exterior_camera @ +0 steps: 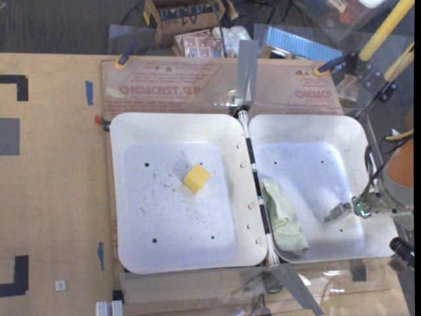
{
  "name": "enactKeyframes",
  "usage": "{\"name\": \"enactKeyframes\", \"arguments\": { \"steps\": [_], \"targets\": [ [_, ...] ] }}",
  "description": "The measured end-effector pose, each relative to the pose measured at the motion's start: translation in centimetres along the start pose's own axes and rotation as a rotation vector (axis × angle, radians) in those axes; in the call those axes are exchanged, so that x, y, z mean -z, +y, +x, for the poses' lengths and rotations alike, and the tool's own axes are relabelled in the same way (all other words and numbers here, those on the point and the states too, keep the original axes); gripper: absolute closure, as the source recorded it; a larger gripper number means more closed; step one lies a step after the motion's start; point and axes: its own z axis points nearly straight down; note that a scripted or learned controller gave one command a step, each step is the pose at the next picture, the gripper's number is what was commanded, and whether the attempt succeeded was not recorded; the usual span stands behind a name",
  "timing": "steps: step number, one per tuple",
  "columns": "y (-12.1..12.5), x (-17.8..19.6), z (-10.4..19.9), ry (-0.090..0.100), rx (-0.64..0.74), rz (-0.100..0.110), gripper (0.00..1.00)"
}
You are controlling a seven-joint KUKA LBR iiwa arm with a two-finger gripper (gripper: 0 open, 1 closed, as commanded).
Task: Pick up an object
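the arm [401, 176] is grey, with a rounded orange band above the wrist. thin dark cables curve along its side. the end effector [339, 211] is small and grey, its metal fingers slim and dull, with a spot of green at its base and a black part below the wrist.
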Motion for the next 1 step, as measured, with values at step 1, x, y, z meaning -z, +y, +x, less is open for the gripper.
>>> {"name": "enactKeyframes", "arguments": {
  "steps": [1],
  "targets": [
    [-0.03, 1.00, -0.18, -0.003, -0.004, -0.003, 1.00]
  ]
}}
